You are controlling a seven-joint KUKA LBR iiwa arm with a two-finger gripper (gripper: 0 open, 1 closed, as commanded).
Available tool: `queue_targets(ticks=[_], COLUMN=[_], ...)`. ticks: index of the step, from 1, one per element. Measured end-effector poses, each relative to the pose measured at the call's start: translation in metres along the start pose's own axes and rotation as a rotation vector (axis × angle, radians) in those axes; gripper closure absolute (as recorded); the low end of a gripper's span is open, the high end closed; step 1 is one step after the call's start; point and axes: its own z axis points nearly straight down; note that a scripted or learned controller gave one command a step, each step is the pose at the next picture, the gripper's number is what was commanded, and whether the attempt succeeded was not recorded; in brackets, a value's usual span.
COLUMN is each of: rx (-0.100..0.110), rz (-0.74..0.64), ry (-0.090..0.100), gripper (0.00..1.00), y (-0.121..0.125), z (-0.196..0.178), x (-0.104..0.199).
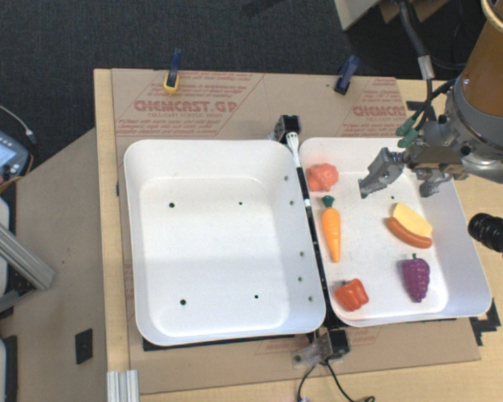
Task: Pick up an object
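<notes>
Hand (402,177) poised above the right bin (461,296), fingers spread wide, nothing between them.

The hand hangs over the bin's upper middle, apart from every object. Five items lie in this bin: a pink piece (323,177) at the upper left beside the dividing rim; an orange carrot (331,233) below it, lengthwise along that rim; a red pepper (350,294) near the front edge; a purple grape bunch (416,277) toward the front right; and a yellow-and-orange slice (411,225) just below the hand, closest to it. Open white floor separates the slice from the carrot and lies around the hand. The left bin (151,224) shows bare floor to all four rims. Both bins sit on a brown board (235,99) on the counter.
</notes>
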Motion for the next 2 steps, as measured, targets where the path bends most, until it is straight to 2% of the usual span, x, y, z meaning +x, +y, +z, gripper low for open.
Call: queue_targets(ticks=[2], rx=[0.0], rz=[0.0], ry=[0.0], gripper=[0.0], y=[0.0], z=[0.0], x=[0.0])
